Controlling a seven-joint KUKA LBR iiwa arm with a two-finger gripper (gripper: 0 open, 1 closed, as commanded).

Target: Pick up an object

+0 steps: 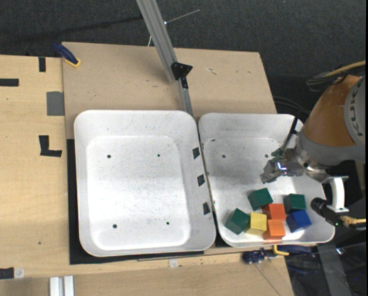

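Small cubes cluster at the lower right of the right bin [233,128]: two green blocks [259,198], a yellow block [258,221], orange blocks [275,220], a blue block [299,219]. The pincer [273,171] hangs just above them, grip state unclear. The bin's upper left floor lies open.

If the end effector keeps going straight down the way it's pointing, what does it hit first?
Probably the bare floor of the right bin; the end effector hangs just up-left of the green block. Depth is hard to judge from above.

pincer [273,171] over right bin [245,134] — blocks [260,198] nearby
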